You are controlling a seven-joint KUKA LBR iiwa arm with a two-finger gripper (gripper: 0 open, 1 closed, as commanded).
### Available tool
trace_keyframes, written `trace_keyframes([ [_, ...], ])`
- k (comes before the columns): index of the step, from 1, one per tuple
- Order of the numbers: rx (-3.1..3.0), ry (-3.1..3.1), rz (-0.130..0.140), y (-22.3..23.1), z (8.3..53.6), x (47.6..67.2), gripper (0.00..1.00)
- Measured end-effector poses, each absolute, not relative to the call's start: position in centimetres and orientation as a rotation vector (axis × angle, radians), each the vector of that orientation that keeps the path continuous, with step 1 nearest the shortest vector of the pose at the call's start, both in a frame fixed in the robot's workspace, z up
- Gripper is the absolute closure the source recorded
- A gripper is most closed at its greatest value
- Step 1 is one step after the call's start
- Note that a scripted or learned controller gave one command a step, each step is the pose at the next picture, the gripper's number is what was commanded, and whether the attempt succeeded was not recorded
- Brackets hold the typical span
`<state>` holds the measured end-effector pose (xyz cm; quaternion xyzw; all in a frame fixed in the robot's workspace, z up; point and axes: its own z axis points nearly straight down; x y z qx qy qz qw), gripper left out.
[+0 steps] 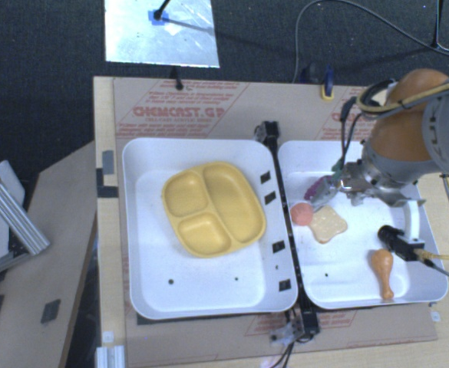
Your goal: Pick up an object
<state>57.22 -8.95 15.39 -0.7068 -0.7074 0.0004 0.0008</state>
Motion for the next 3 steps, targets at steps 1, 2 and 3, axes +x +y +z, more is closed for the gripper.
trace_keyframes([
  [1, -2.244, -2.239, -0.029, -9.1, 12.0, 58.6, 0.00],
  [2, -2.223, -2.224, -0.002, -9.1, 8.4, 58.8, 0.00],
  [3, -2.224, -2.224, -0.004, -9.1, 9.6, 58.8, 1.00],
])
